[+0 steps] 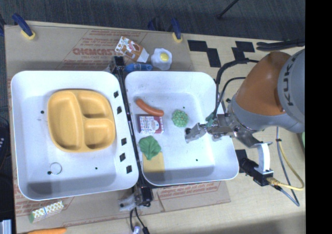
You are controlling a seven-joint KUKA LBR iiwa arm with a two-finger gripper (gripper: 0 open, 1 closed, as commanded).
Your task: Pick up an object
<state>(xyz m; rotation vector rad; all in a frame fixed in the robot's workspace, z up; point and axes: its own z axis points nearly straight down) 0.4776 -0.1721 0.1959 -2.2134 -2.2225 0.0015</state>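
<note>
The right bin (207,168) holds a sausage (149,107), a red and white packet (150,124), a green broccoli piece (180,118), a green leaf (150,147) and a yellow block (154,163). My gripper (194,133) hangs low inside this bin, just right of and below the broccoli, apart from it. Nothing shows between its fingers. The grey arm with its orange band (262,90) reaches in from the right over the bin's rim.
The left bin (26,176) carries a yellow divided tray (82,119). Behind the bins lie a small printed carton (127,47), a blue item (138,66) and a white and yellow egg toy (162,58). Cables trail at the right.
</note>
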